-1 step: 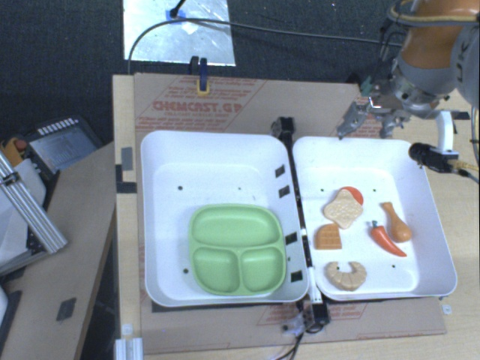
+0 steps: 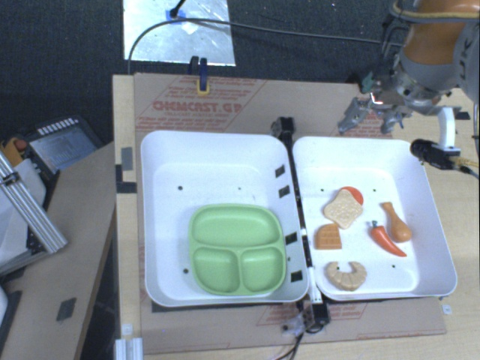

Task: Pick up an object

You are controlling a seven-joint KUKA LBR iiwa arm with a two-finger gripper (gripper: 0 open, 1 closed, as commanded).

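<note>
The pincer (image 2: 373,118) hovers spread wide, holding nothing, at upper right; the toast slice (image 2: 343,209) lies below-left in the right bin (image 2: 420,201).

the light was bright and even, coming from above. the two white bins (image 2: 225,152) were nearly washed out, with only soft shadows along their walls. a shiny metal sheet (image 2: 178,17) at the top glared. the picture was slightly soft and grainy, the dark floor (image 2: 60,43) speckled.
</note>
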